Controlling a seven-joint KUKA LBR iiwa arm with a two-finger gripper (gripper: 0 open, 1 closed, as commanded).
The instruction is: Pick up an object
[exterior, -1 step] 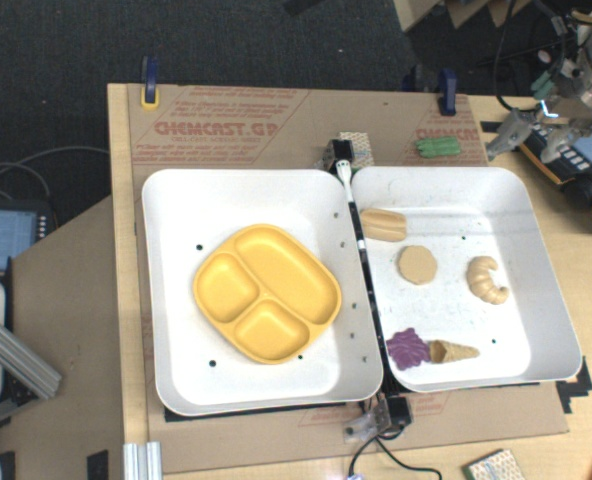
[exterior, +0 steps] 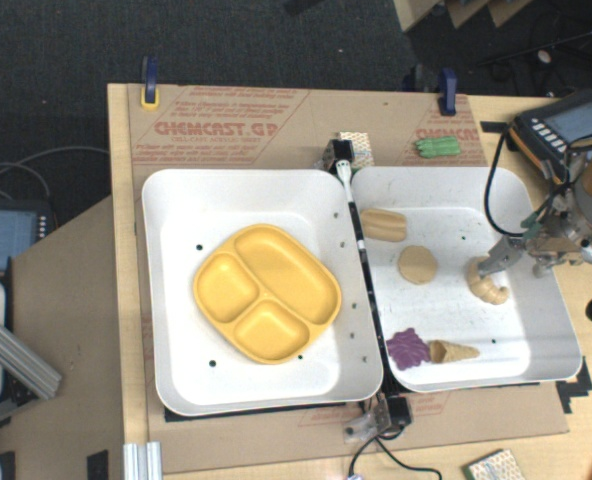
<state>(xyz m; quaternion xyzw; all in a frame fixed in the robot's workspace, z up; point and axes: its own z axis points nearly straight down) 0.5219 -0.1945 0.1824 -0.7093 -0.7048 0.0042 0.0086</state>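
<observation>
Down at the near edge of the right-hand shallow white bin (exterior: 546, 353) sit a purple grape-bunch toy (exterior: 407, 347) and a tan ice-cream cone toy (exterior: 454, 351), side by side and just about touching. A bit further in there's a round beige cookie-like disc (exterior: 417, 265), and beyond that a tan bread-roll shaped piece (exterior: 383, 225) close to the bin's left wall. Left-hand white bin (exterior: 166, 268) holds a yellow plastic divided plate with three compartments (exterior: 266, 292), sitting at a slant roughly in the middle. Both bins rest on a brown cardboard sheet with red print (exterior: 226, 118), held by blue clamps (exterior: 150, 80) at the far edge, and a small green toy (exterior: 437, 147) lies on the cardboard behind the right bin. Dark carpet (exterior: 126, 18) beyond that.

Now the pincer (exterior: 491, 266): it comes in from the right, low over the right bin, and its tip sits right at a lumpy pale-tan toy (exterior: 490, 289), which lies near the bin's right side, well apart from the cookie disc. Can't honestly tell whether it's released, clenched or actually has the lump.
</observation>
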